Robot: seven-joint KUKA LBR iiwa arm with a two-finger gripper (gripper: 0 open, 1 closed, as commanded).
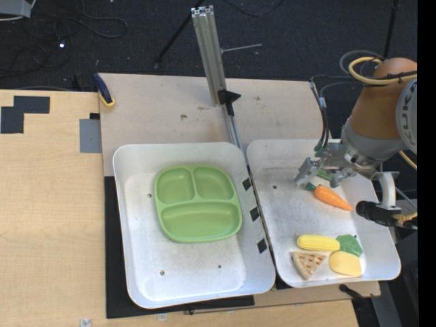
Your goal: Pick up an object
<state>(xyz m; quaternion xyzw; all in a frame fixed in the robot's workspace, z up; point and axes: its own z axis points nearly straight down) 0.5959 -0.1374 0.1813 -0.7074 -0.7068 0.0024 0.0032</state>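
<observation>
A: Landmark is the carrot (pixel 332 197), orange with a green stub, lying flat in the right bin (pixel 286 251). Where is the gripper (pixel 319 176)?

B: Just up-left of the carrot's green end, low over the bin floor. The fingers (pixel 304 174) look spread, with nothing between them; the carrot lies beside them, not gripped. Contact at the stub: cannot tell.

A: Other candidates?

B: Below the carrot, near the bin's front edge: corn (pixel 317 242), a green leafy piece (pixel 350 242) right of it, a pizza wedge (pixel 308 263) and a yellow lump (pixel 346 263). They sit touching in a cluster. Far left of the carrot, a green plate (pixel 198 204) in the left bin (pixel 136 251).

A: Handling?

B: Judging by looks, the carrot is toy plastic: light, stiff, smooth, tapered. Likely to roll or squirt out if pinched near the thin tip. Best hold is across the thick part near the green end, fingers square to its long axis.

A: Risk?

B: It lies at a slant, so the fingers probably need turning to match. The cluster is too crowded for a clean pinch.
</observation>
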